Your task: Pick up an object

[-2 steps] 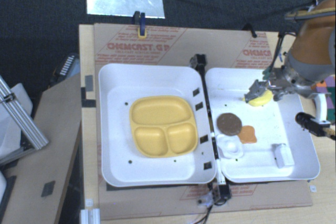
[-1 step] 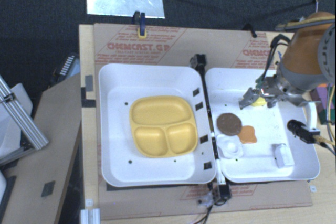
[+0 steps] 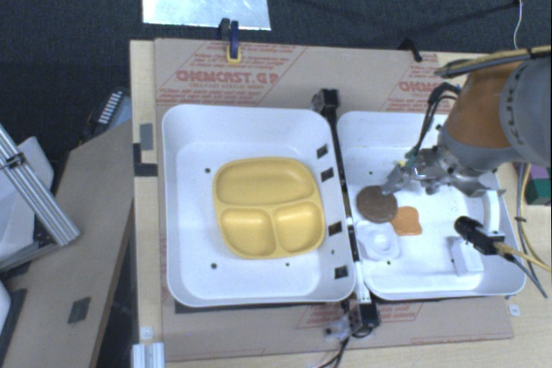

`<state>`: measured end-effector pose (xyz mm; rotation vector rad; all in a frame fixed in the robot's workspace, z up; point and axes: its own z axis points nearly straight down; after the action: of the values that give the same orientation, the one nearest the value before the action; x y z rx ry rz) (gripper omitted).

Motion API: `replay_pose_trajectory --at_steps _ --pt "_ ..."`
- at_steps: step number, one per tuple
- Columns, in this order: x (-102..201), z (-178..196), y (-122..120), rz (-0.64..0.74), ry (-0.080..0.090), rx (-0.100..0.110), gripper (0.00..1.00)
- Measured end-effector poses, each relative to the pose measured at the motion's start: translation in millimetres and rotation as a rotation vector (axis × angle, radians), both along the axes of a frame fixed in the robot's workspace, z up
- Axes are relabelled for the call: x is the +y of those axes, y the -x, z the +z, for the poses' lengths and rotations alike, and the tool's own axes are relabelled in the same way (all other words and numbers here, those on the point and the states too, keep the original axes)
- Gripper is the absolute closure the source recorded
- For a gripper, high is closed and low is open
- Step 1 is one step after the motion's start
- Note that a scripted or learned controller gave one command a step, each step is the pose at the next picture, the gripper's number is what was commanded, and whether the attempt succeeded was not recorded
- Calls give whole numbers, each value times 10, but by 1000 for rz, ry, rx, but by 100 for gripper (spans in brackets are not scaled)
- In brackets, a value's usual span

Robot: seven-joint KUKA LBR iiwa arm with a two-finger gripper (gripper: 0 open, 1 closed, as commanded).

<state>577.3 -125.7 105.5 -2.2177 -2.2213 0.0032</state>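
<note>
Where red-printed brown cardboard covers the surface, two shallow white bins sit side by side, touching along a black-clipped seam. The left bin carries one item, the largest of the loose things: a yellow tray, matte pale yellow with rounded corners. It is moulded into one wide compartment at the far side and two smaller ones at the near side, and it lies flat near the bin's middle.

The arm, grey with its orange band, reaches in from the right over the far half of the right bin.

Three small things cluster at that bin's left side. A brown disc, round, flat and dull dark brown, lies closest to the seam. Touching its right edge is an orange piece, smaller and roughly square with soft corners. Just in front of the disc sits a white piece, small and hard to read against the white floor.

The claw hangs just beyond and to the right of the disc. Whether it is wide or narrow cannot be told from this angle, and nothing is visibly gripped in it.
</note>
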Motion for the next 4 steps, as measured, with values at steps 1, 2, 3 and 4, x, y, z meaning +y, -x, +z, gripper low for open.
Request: replay_pose_trajectory --at_steps 1,2,3,4 --pt "0 -165 -37 -1 0 -12 0" --pt "7 -35 -61 1 0 -19 100" --pt "46 583 -145 3 2 -11 100" --pt "128 1165 -110 4 2 -11 100"
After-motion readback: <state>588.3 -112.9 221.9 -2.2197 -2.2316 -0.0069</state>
